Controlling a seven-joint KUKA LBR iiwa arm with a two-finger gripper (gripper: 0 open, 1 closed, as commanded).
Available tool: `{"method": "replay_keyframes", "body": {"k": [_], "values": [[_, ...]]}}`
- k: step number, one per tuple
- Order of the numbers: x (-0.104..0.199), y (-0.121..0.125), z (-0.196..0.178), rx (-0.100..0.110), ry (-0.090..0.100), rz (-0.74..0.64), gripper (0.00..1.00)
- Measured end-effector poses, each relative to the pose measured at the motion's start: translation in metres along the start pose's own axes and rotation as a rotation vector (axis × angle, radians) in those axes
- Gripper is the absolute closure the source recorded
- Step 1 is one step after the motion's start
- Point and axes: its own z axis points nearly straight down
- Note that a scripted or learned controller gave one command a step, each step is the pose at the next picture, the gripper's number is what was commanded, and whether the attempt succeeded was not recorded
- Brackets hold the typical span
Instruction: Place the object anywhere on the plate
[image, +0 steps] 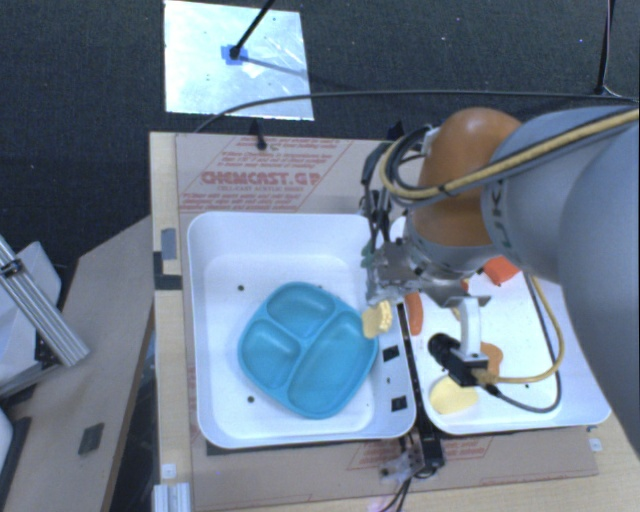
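bench: tan board on dark carpet, two shallow white bins side by side; left bin (215, 300) holds the plate, right bin (570, 400) holds loose food pieces.
plate: blue plate (305, 350), three compartments, lies flat and turned at an angle in the left bin.
arm: grey arm (560, 190) with orange band reaches in from the right, wrist sits over the wall between the bins.
gripper: gripper (380, 295) points down at the right edge of the plate.
fingers: cannot tell if spread or pinching; the wrist body hides the tips.
object: small pale yellow piece (377, 320), just below the gripper, at the plate's right rim, next to the dividing wall. Whether it is gripped or resting on the rim, cannot tell.
look: lumpy, matte, cream-yellow, irregular outline, looks like a toy food item.
handling: my guess is light and fairly stiff plastic or foam, not fragile. Small, so it can slip or tip out of a loose pinch.
grasp: take it across its narrow width, fingers low on its sides, centred.
risk: close to the bin wall, so a finger could clip the wall or the plate rim.
others: orange pieces (497, 268) and a yellow piece (452, 398) in the right bin, well apart from the plate.
status: object is at the rim; likely needs to end up clearly inside a compartment.
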Motion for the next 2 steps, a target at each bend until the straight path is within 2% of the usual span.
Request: {"method": "replay_keyframes", "body": {"k": [1,2], "values": [[0.044,0.003,-0.002,0.000,0.000,0.001,1.00],[0.101,0.001,0.002,0.001,0.000,0.001,1.00]]}}
